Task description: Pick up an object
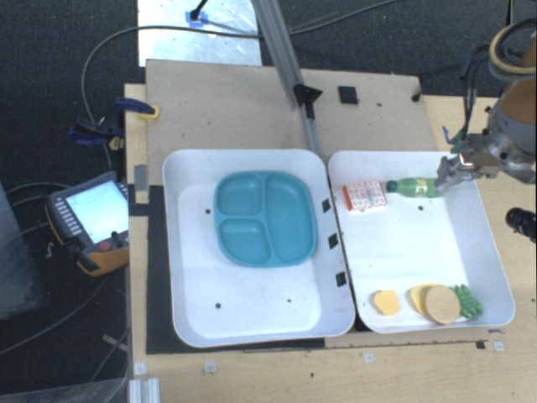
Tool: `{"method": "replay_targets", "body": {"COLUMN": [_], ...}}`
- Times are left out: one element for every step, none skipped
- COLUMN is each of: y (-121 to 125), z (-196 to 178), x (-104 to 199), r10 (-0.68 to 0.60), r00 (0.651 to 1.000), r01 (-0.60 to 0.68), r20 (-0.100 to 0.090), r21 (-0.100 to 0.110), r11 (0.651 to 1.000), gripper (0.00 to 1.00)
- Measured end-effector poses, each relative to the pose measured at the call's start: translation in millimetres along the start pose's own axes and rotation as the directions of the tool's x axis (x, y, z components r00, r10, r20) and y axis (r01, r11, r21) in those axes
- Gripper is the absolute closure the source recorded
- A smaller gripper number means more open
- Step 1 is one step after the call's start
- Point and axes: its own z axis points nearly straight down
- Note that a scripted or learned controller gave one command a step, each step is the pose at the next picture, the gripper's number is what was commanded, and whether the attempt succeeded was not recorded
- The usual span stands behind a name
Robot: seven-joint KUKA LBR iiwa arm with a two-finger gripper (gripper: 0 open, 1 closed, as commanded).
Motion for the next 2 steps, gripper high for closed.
{"method": "replay_targets", "body": {"y": [-18,-32], "z": [2,1], "x": [58,110], "r10": [-0.005,-0.004], "r00": [1.0,1.0], "r01": [0.005,0.004], "r20": [-0.003,-0.003], "r21": [0.007,0.007], "r11": [1.0,1.0], "gripper": [1.0,1.0]}}
